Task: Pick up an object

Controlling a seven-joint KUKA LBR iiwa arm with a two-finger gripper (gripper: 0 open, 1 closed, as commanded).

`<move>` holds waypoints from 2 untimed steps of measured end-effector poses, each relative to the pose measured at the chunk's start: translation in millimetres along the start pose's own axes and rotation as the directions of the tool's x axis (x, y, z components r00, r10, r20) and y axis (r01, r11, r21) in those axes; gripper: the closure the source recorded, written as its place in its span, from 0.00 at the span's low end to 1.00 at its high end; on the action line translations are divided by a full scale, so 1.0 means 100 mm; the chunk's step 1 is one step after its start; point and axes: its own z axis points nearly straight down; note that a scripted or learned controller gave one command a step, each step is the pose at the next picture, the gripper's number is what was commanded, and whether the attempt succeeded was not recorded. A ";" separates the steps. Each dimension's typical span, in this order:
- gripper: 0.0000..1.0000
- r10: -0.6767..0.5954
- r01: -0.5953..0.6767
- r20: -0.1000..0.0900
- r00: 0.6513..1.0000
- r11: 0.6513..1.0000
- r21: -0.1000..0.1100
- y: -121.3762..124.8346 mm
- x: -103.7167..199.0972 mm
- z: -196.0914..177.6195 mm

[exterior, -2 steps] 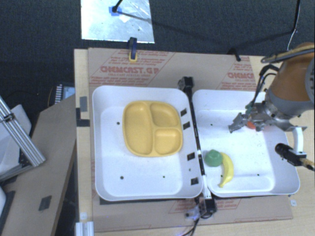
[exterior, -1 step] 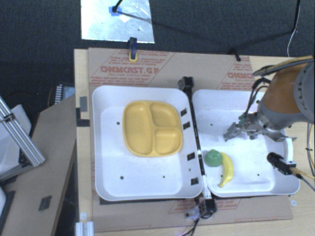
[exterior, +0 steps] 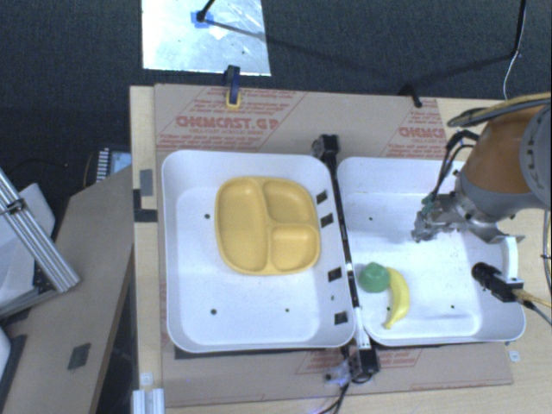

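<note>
Banana [exterior: 398,296] apart from arm [exterior: 500,166]

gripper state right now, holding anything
Gripper: cannot be told whether open or closed; it sits over bare floor of the right bin, apart from the banana and the green object, with nothing seen in it.

Single fixed camera, mounted above the bench [exterior: 285,115], looking down at a slant. Both white bins fit in frame: left bin [exterior: 185,257] left of the central divider [exterior: 341,231], right bin [exterior: 448,317] beyond it. Moderate distance; dark floor visible past the bench's far edge.
</note>
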 end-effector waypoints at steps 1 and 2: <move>1.00 -0.002 0.002 0.000 1.000 1.000 -0.003 0.01 0.00 -0.43; 1.00 -0.003 0.003 0.001 1.000 1.000 -0.006 0.07 -0.05 -1.07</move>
